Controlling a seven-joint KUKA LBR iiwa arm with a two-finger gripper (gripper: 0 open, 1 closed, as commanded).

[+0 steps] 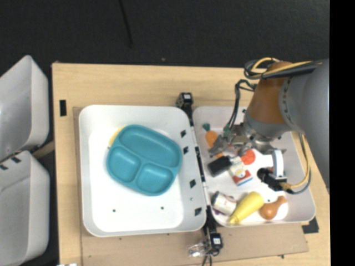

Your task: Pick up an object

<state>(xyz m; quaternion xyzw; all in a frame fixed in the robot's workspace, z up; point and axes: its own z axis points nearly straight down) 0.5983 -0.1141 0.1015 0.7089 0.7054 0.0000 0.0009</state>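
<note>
The teal divided plate (144,159) at frame centre-left looks like smooth, matt plastic. Both shallow white bins (94,204) seem smooth plastic, resting on a pale, matt wooden bench top (138,82).

White bins: 2, side by side on the bench; left bin (94,204), right bin (302,206).
Blue divided plates: 1 (145,159), centre of left bin; three compartments.
Yellow items under plate: 1 (115,134), edge visible at the plate's upper left; kind unclear.
Black blocks: 1 (218,165), right bin.
Yellow squash-like pieces: 1 (247,206), lower right bin.
Brown pear-like pieces: 1 (272,208), beside it.
Small cans: 1 (224,203), lower left of right bin.
Red-and-white cartons: 1 (240,174).
Red round pieces: 1 (248,157).
Orange pieces: 1 (212,137).
Arms: 1 (277,101), right of frame.
</note>
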